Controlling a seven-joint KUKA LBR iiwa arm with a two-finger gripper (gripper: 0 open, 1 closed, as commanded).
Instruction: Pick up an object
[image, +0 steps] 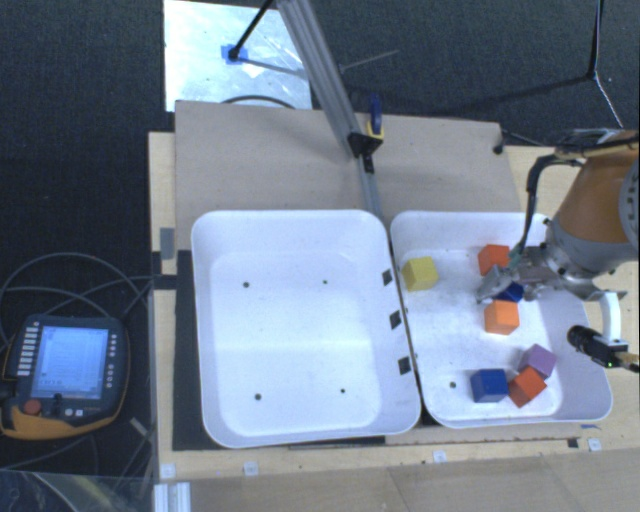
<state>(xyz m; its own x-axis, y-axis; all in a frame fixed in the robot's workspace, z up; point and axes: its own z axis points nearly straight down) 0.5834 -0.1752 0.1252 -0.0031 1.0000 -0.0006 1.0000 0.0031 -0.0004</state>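
Currently the two-finger gripper (503, 287) sits low in the right white bin (440, 400), directly over a small dark blue block (512, 292) between an orange cube (493, 258) behind and another orange cube (501, 317) in front. Grasp unconfirmed.

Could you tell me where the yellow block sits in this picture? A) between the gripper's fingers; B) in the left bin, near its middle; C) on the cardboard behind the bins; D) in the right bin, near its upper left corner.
D: the yellow block lies on the floor of the right bin, near its upper left corner, well apart from the gripper.
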